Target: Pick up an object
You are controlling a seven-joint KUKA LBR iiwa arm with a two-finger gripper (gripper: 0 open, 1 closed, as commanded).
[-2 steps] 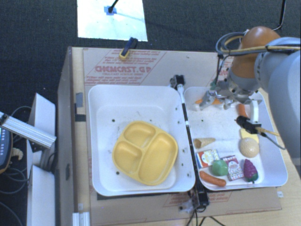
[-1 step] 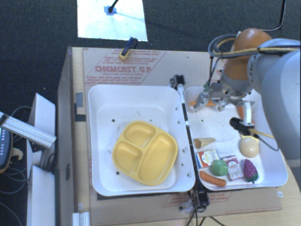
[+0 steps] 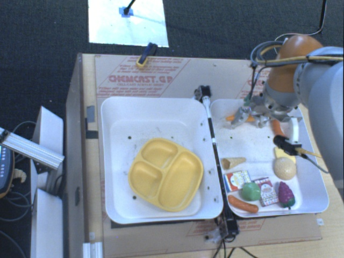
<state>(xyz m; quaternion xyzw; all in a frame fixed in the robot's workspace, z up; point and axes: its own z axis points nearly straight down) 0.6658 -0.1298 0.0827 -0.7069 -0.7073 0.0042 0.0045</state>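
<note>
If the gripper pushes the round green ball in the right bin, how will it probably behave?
The round green ball looks smooth, so it would likely roll. It lies against the red-and-white card and orange sausage, which may stop it. It seems light, probably a plastic toy.

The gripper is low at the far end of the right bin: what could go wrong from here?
1. The gripper is near the bin wall, so it may scrape the wall.
2. The orange piece beside it lies flat and may slip away.
3. Most objects are crowded at the near end, such as the green ball.
</note>
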